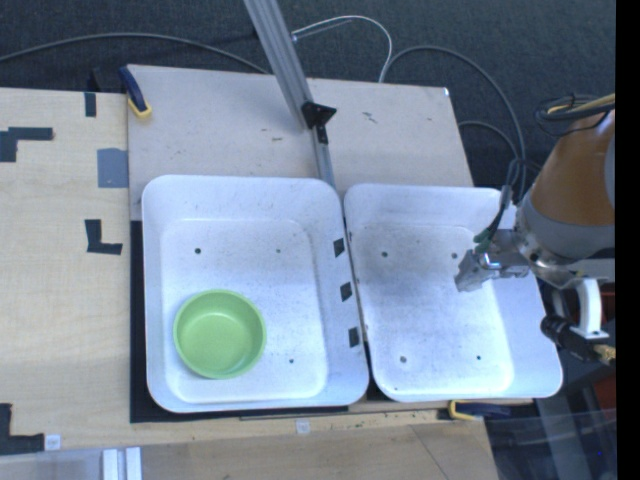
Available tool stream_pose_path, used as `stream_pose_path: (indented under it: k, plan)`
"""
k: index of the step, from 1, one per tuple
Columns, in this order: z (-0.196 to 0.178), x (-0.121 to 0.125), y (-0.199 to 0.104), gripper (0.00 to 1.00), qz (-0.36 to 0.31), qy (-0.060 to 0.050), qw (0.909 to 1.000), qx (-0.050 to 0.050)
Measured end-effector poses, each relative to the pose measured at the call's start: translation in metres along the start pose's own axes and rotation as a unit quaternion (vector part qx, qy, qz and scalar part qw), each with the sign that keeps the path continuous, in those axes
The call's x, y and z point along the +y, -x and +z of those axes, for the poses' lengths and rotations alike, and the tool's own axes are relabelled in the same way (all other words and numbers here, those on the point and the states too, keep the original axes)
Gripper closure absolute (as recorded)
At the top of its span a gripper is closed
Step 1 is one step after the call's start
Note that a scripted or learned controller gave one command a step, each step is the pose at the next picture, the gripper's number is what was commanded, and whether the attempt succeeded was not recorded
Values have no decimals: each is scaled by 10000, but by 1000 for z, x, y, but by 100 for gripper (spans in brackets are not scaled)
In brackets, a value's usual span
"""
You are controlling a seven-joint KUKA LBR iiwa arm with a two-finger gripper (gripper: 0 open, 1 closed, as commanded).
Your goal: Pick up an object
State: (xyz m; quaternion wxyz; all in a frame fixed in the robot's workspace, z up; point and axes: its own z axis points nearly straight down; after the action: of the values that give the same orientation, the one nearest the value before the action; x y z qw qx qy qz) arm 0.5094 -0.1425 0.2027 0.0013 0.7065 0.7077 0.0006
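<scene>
Green plastic, the bowl [219, 333] sits in the near-left corner of the left bin [240, 193], well apart from the gripper [472, 271], which hangs over the right bin [420, 200] near its right wall. The gripper appears small and blurred, so I cannot tell how it is set. To do the pick well, the arm should cross to the left bin, centre over the bowl's rim and descend straight. No brand, label or writing is legible.
</scene>
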Motion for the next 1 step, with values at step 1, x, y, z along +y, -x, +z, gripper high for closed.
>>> stream_pose_path:
  k: [1]
  plan:
    - [6, 9, -55, 100, -26, -24, 10000, 16]
